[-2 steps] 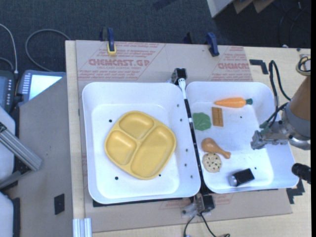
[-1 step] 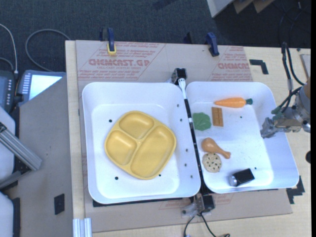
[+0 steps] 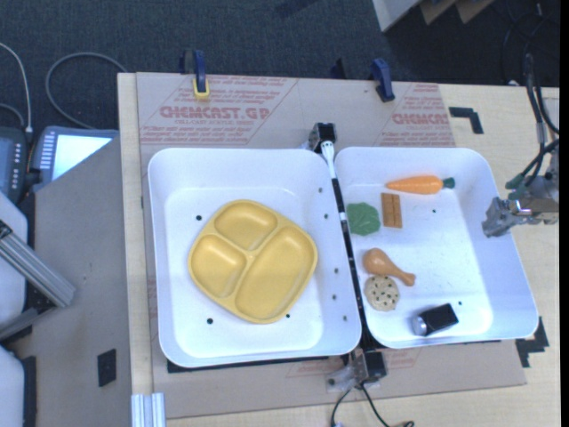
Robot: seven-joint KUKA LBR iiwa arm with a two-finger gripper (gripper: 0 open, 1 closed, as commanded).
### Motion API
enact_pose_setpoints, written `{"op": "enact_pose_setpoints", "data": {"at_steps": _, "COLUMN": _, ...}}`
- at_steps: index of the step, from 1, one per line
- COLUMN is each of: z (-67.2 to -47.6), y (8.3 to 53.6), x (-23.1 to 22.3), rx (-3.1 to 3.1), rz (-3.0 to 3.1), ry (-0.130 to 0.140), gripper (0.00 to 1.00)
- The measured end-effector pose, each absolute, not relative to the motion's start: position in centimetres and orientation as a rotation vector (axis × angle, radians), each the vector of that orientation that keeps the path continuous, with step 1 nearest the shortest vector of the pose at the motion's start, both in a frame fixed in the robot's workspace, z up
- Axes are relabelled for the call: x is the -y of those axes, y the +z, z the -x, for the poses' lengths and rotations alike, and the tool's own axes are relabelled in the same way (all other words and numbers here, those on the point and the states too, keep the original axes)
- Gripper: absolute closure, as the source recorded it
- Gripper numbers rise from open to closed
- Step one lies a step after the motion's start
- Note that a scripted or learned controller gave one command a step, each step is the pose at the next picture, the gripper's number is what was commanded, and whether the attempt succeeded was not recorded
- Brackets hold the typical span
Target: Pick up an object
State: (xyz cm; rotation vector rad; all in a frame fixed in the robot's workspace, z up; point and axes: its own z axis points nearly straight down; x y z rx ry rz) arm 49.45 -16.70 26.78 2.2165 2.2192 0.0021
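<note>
From my station I see the end effector [image 3: 500, 216] parked at the right rim of the right bin [image 3: 498, 265], just outside the wall; it is small and blurred at that edge, so I cannot tell how it is set, and I see nothing carried by it. The pickable things all lie in the right bin. A carrot [image 3: 415, 184] rests at the far side, with a brown wafer [image 3: 391, 210] just near of it and a green leafy piece [image 3: 362, 218] to the left, close to the divider. Nearer me sit a drumstick [image 3: 388, 266] and, touching or almost touching it, a speckled cookie [image 3: 382, 293]. A small black block [image 3: 436, 318] lies at the near right, well apart from the rest. The left bin [image 3: 169, 256] carries a yellow divided plate [image 3: 253, 260]. I judge these to be light toy foods, rigid and rather slick, so none should strain the arm, but round ones may squirt out of a pinch. I would go for the carrot across its thick middle, or the block across its short sides, since both stand clear of neighbours. The flat cookie and wafer look hard to get under.
</note>
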Motion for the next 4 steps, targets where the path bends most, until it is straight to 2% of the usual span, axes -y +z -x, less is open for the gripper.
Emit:
{"op": "enact_pose_setpoints", "data": {"at_steps": 2, "z": -47.9, "y": 24.9, "x": 6.1, "rx": -2.228, "rz": -2.219, "ry": -0.001, "gripper": 1.00}}
{"op": "enact_pose_setpoints", "data": {"at_steps": 4, "z": -48.5, "y": 24.4, "x": -6.3, "rx": -2.227, "rz": -2.217, "ry": 0.000, "gripper": 1.00}}
